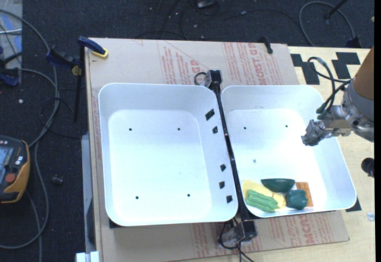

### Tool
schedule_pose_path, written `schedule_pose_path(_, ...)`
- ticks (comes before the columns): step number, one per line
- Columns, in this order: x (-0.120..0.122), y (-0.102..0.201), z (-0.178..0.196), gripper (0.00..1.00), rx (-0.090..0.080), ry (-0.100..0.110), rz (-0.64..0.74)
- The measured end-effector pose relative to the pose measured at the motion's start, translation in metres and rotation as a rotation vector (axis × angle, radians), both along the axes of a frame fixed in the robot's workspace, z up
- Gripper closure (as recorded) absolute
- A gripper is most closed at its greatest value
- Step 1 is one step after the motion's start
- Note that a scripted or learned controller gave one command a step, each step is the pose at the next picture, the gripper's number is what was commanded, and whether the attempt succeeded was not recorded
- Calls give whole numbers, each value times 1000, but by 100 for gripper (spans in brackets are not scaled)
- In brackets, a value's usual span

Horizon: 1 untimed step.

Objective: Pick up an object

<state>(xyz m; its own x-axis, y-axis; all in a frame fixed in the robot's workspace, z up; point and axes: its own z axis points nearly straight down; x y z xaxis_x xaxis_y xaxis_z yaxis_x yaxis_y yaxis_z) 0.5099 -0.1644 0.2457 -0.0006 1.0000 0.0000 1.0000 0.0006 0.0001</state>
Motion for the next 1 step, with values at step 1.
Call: schedule_pose_path(1, 22, 24, 176, 100, -2, -13, 2)
